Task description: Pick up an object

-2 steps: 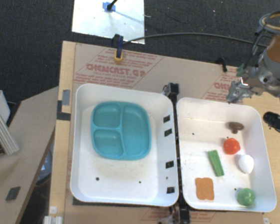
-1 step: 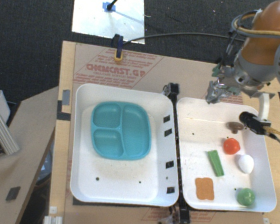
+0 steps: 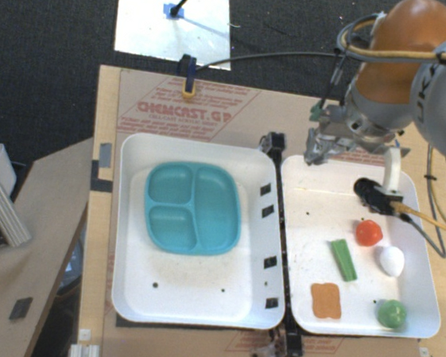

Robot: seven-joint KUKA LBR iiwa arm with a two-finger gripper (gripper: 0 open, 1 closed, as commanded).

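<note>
My gripper (image 3: pixel 318 154) hangs over the far left corner of the right bin (image 3: pixel 312 224), and nothing shows in it. Several small things lie in that bin, all nearer the front and right than the gripper. A red round piece (image 3: pixel 369 232) is closest to it. A green stick (image 3: pixel 343 259) lies near the bin's middle. A white egg-shaped piece (image 3: pixel 390 260) sits right of the stick. An orange-brown flat tile (image 3: pixel 325 300) and a green round piece (image 3: pixel 391 313) rest near the front edge.
The left bin (image 3: pixel 195 286) holds a teal divided plate (image 3: pixel 193 208). A black-clipped ridge (image 3: pixel 277 228) parts the two bins. A blue clamp (image 3: pixel 187 72) stands on the board behind the left bin.
</note>
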